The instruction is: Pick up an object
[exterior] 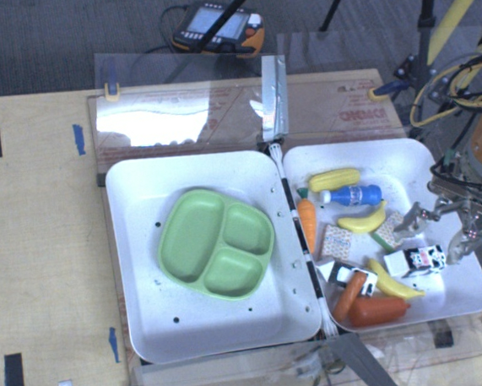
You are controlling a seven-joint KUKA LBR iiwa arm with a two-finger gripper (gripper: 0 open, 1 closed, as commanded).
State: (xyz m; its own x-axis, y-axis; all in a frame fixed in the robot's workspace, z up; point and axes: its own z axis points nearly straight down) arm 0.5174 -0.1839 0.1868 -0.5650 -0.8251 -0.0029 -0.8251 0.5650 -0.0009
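The right bin (pixel 407 157) holds a pile of toy items. Among them are a yellow corn-like piece (pixel 335 179), a blue bottle (pixel 356 195), two bananas (pixel 364 220) (pixel 394 282), a carrot (pixel 308 220), a red sausage (pixel 376 309) and a white cow-print carton (pixel 417 260). My gripper (pixel 437 233) hangs at the bin's right side, just above the carton. It is open, its fingers (pixel 410 217) spread apart with nothing between them.
In the left bin (pixel 130 190) lies a green divided plate (pixel 216 243). A clear panel and a metal divider (pixel 273 100) stand behind the bins. Cables and tripod legs crowd the far right.
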